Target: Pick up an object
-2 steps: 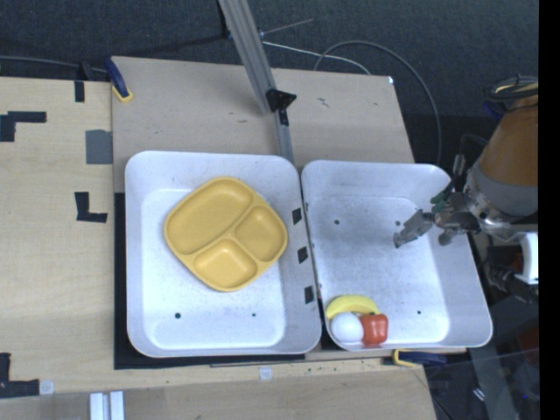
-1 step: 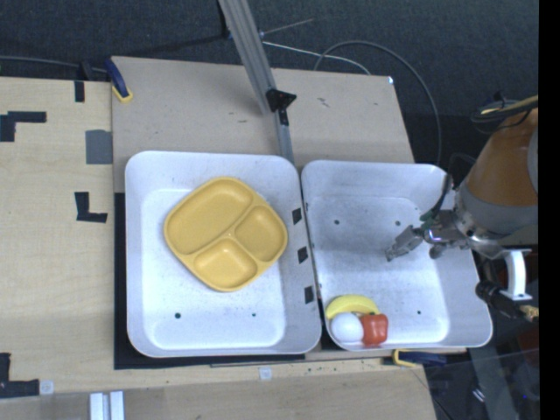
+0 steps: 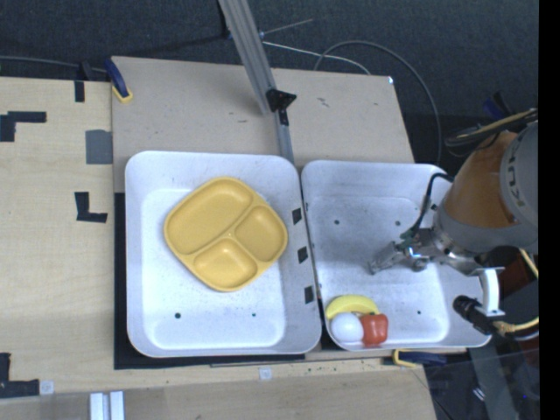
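Hovering claw (image 3: 378, 264) (grip unclear); one yellow tray (image 3: 226, 233), three small toys (image 3: 357, 319).

The tan desk (image 3: 192, 112) carries two shallow white bins, touching side by side: the left bin (image 3: 144, 261) and the right bin (image 3: 367, 186), near its front edge.

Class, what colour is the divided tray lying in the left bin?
Yellow: the divided tray shows plainly in the camera view.
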Controlling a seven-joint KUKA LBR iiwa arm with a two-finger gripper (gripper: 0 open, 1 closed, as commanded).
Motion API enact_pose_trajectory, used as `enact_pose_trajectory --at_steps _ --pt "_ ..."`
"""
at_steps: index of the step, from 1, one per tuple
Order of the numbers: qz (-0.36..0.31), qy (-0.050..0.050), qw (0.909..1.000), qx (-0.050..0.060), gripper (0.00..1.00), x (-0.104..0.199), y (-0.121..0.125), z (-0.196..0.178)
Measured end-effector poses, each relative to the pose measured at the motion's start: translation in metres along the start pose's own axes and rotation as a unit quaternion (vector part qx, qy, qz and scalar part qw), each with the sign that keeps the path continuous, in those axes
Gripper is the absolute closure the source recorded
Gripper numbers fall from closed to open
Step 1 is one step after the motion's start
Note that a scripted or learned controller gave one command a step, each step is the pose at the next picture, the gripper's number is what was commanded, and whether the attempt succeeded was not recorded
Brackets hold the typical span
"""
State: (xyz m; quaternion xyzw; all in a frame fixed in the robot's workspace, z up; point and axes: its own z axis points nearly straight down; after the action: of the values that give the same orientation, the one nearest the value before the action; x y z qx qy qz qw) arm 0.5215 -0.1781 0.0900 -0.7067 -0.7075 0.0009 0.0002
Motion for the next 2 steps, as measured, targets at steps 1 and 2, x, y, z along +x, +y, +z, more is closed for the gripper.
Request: enact_pose_trajectory --at_steps 1,2 --pt "-0.001 0.001 1.0 0.001 1.0 0.001 0.0 -0.011" --pt "0.0 0.0 1.0 -0.002 1.0 0.007 -0.003 -0.055"
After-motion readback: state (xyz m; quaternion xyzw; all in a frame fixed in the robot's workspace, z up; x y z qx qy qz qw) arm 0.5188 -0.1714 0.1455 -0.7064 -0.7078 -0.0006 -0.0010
